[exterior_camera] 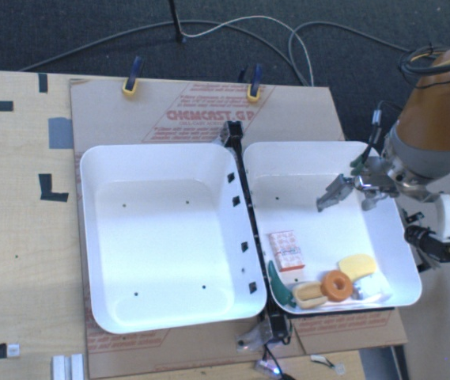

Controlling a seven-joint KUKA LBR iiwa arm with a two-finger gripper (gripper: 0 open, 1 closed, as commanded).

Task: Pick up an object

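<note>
Over the right bin (383,236) the claw (349,190) hangs with its two fingers spread apart and nothing between them. All the things sit bunched in the near corner, well apart from the claw: a small card (285,251), a green bit (278,285), a tan bun (310,294), an orange ring (337,285) and a yellow block (357,265). Because they touch each other and crowd the bin wall, I think the claw could bump the wall or push one thing away and close on nothing.
</note>
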